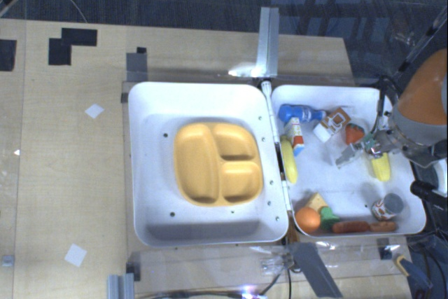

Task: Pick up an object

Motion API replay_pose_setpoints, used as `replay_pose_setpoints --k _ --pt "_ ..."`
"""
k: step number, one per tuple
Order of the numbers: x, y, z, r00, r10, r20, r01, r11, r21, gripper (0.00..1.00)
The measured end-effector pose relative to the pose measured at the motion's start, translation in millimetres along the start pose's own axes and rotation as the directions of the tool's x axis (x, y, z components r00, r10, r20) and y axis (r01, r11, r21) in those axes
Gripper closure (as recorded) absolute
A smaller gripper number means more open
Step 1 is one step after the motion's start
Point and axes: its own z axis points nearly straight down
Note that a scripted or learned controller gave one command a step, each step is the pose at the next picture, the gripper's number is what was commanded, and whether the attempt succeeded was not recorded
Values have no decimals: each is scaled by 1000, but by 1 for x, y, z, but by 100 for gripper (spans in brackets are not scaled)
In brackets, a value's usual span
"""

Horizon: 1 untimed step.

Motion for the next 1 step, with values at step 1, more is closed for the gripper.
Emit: replay_pose_setpoints --k 1 --pt "39 1 0 946 323 15 -323 946 -5 0"
